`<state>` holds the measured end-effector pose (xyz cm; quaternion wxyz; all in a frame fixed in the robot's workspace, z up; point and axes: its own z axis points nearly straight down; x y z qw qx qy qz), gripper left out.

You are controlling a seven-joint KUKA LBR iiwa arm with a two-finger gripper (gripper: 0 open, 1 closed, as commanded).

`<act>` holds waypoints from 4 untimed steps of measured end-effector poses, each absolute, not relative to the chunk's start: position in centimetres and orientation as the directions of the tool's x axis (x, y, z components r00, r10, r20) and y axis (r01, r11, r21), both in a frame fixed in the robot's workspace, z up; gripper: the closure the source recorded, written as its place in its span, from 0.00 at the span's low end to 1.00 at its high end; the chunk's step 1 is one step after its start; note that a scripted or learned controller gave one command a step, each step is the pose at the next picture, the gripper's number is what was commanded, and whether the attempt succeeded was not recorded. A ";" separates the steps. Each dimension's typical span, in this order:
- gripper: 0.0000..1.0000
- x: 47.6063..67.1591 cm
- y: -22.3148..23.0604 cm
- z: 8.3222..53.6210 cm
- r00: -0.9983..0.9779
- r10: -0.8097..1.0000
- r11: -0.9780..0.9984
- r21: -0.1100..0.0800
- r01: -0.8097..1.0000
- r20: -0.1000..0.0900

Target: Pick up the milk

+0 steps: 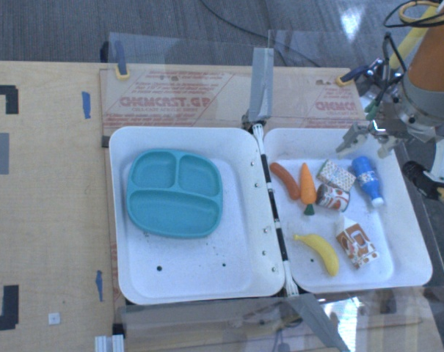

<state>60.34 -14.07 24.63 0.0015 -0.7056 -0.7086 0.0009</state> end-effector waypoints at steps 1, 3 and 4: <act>0.00 55.5 -16.9 9.1 -0.127 0.992 0.127 -0.001 0.992 0.001; 1.00 50.4 -17.4 9.5 -0.092 0.996 0.092 0.009 0.996 -0.001; 1.00 53.1 -13.2 17.6 -0.012 1.000 0.012 -0.004 1.000 0.000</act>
